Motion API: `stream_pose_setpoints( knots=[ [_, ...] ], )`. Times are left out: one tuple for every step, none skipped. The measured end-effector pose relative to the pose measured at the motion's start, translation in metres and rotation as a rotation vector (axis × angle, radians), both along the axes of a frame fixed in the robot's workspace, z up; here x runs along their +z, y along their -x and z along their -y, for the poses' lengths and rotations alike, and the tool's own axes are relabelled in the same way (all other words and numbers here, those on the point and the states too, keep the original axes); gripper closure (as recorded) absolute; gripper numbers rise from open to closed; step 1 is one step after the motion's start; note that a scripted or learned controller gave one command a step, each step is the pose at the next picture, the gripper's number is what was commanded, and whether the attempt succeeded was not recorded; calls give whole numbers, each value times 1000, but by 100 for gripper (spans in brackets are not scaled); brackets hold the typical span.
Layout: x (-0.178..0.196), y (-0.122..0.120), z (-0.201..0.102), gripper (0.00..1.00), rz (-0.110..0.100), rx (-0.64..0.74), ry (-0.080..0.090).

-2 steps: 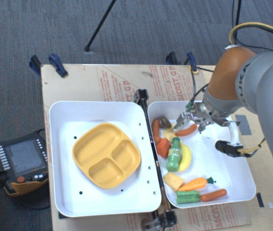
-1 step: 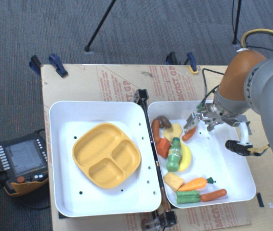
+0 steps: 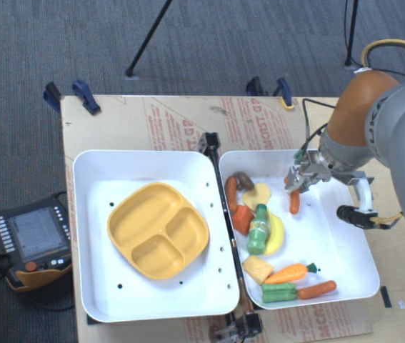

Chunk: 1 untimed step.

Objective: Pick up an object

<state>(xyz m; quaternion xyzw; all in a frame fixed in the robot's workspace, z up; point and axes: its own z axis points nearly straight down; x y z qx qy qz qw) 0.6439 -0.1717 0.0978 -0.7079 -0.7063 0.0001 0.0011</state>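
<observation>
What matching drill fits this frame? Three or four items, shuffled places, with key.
Items:
1. yellow divided plate
2. green bottle
3. carrot
4. gripper

Places:
A. near end of right bin, beside a cheese wedge
B. left bin
C. over far part of right bin, above a small sausage
D. mid right bin, against the banana

Pairs: 1-B, 2-D, 3-A, 4-C

Running off the right edge with the arm [image 3: 384,120], hiding the gripper [image 3: 298,179] fingers' gap above a small sausage [image 3: 294,203], burying part of the banana [image 3: 276,234] under the green bottle [image 3: 258,229], clipping the tripod legs [image 3: 152,27] at the top.
</observation>
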Motion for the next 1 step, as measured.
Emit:
stream_pose_setpoints(
  knots=[
    [92, 84, -34, 100, 2, 2, 0]
  ],
)
